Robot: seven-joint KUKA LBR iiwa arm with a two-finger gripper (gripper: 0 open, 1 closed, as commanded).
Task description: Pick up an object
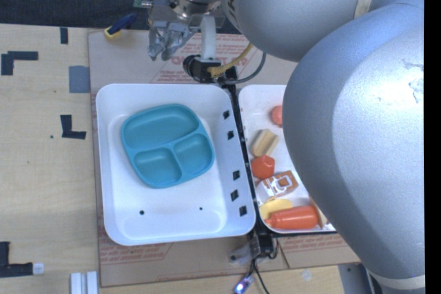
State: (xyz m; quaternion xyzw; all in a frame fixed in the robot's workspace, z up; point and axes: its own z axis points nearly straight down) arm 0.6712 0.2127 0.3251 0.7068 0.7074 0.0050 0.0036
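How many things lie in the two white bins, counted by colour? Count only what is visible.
Blue: 1, the divided tray in the left bin.
Red or orange-red: 3, the piece at the arm's edge, the small block, the long piece.
Tan: 1, the short roll.
Yellow: 1, the piece.
Orange-and-white: 1, the flat piece.
Total: 7. The arm covers part of the right bin.

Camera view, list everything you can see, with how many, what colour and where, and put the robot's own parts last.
Shallow plastic bins: two, white, side by side on the bench.
Divided plastic plate: one, blue, in the left bin.
Toy food pieces: several, red, orange, tan and yellow, in the right bin, partly hidden by the arm.
Cardboard sheet: one, brown, under the bins.
Arm: one, grey with an orange band, over the right bin.
Gripper: one, beyond the left bin's far edge, over the cardboard.
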